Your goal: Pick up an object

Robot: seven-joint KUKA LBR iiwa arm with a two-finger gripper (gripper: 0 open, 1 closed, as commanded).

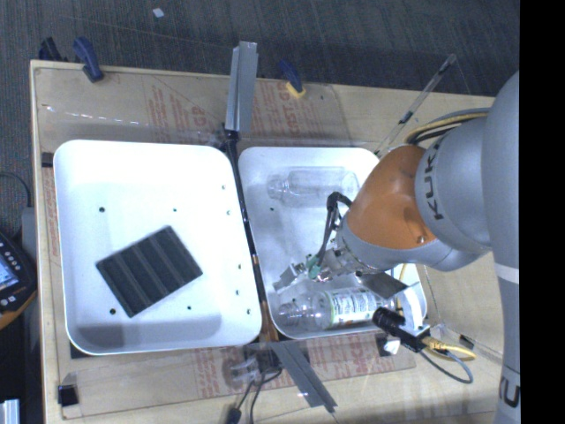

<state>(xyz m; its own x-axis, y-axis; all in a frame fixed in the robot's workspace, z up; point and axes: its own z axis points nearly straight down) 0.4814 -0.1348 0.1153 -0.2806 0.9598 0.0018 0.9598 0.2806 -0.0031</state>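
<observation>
We saw the gripper (pixel 311 270) low in the right bin (pixel 265 237) just above a clear bottle (pixel 331 308), its grip impossible to tell.

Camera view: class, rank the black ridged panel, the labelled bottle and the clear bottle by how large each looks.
1. black ridged panel, clearly largest.
2. labelled bottle and clear bottle: look alike in size, and the arm hides part of each, so unranked.

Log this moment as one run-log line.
arm: low over right bin | gripper: above labelled clear bottle | second clear bottle: bin's far end | left bin: dark ridged slab | grasp: unconfirmed
</observation>
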